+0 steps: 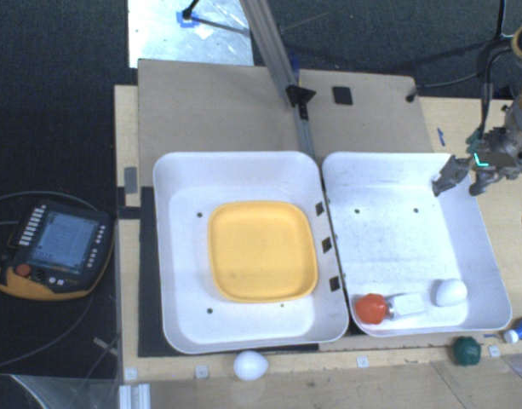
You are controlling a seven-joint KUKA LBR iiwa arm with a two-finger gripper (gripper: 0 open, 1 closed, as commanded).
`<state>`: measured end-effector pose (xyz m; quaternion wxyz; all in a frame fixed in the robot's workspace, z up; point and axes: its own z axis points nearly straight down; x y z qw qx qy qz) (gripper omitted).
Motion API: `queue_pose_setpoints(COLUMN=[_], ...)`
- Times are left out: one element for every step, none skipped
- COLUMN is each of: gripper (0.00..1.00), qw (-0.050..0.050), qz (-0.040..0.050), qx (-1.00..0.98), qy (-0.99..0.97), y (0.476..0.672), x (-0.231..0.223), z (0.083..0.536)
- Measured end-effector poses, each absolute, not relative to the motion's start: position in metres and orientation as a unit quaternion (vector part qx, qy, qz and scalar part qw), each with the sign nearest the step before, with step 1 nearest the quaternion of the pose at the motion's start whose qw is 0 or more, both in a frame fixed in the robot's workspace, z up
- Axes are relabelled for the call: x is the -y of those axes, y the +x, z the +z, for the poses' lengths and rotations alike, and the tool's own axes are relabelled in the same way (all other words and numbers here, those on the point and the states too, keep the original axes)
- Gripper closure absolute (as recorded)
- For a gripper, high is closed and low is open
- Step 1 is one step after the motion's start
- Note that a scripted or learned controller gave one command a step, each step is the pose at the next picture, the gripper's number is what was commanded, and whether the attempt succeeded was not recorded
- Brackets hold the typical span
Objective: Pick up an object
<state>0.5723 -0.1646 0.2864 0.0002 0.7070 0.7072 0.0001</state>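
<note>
Right bin holds a red-capped white object

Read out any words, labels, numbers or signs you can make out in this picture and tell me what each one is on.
No text is legible.
The handheld control pendant with a grey screen and orange-yellow casing on the dark floor: screen content and key markings too small and blurred to read.
The small black square tag on the brown board: no readable marking.
The square yellow plastic plate: plain, unmarked.

tool at right, fingers apart
</note>
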Motion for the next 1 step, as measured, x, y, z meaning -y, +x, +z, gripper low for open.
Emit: queue_pose_setpoints(gripper=[0.0], qw=[0.0], qz=[0.0001], qx=[-0.707], qy=[0.707], y=[0.5723], x=[0.1646], z=[0.2864])
